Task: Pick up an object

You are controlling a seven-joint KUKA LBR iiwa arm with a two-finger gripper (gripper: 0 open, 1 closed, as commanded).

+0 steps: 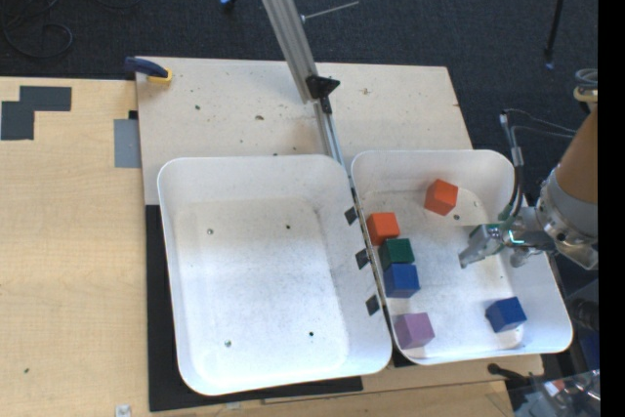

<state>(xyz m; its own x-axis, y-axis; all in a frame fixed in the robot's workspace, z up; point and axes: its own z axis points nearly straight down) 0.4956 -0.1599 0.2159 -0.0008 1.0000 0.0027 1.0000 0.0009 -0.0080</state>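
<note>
Tool hangs low in the right-hand shallow white bin, over bare floor between the orange cube and the blue cube; can't tell its state. Nothing visibly held. Other cubes hug the left wall, harder to straddle.

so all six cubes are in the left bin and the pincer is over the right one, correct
Not quite. The camera view shows all six cubes in the right bin, not the left bin. The pincer is indeed over the right one.
</note>
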